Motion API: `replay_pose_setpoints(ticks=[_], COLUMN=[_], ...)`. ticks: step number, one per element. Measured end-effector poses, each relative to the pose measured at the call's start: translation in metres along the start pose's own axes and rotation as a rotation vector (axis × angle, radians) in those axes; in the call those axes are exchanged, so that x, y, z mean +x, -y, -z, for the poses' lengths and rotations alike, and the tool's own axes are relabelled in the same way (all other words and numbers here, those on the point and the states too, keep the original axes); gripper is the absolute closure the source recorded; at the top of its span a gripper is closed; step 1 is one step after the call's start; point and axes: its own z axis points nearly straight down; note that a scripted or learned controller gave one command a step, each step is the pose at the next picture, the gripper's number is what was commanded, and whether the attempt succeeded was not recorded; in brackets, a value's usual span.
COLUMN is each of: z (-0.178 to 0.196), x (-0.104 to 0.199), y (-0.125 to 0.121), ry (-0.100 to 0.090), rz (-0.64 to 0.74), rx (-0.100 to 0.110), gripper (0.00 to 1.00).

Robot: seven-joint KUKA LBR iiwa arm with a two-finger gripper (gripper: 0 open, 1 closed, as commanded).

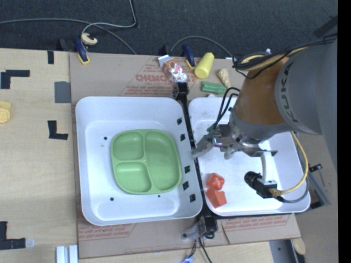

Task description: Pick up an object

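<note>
- Orange blocks [215, 189] lay in my right bin [285, 147], near its front.
- My hand [225, 144] hung above; I couldn't tell its grip.

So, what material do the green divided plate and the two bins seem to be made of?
Green divided plate: likely moulded plastic, matte, with an even colour and soft rounded ridges. Left bin and right bin: probably smooth white plastic with rounded rims, slightly glossy.
</note>
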Motion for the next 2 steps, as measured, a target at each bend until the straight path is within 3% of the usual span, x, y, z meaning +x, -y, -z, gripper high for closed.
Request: replay_pose_setpoints(ticks=[1,2], z=[0.000,-0.083], x=[-0.023,-0.074], y=[0.041,0.040], ry=[0.001,0.000], rz=[-0.003,-0.002], rx=[0.000,-0.001], gripper=[0.00,0.00])
